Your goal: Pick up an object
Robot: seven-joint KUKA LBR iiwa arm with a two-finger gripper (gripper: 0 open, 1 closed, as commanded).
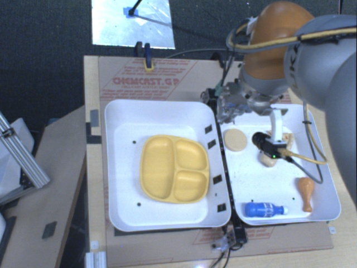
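My gripper [225,114] hangs over the back left corner of the right bin [329,202], close to the divider between the bins. A round tan disc [235,139] lies just in front of it, apart from it. A blue bottle [265,209] lies on its side at the bin's front edge. An orange-brown drumstick-shaped piece [305,191] rests at the front right. A small pale tan object [286,138] shows partly behind the wrist hardware. I see nothing between the gripper's tips.
The left bin [120,149] holds a yellow divided plate [174,168] in its middle. A blue clamp [147,56] stands on the cardboard behind the bins. The grey arm [318,54] covers the back right of the right bin.
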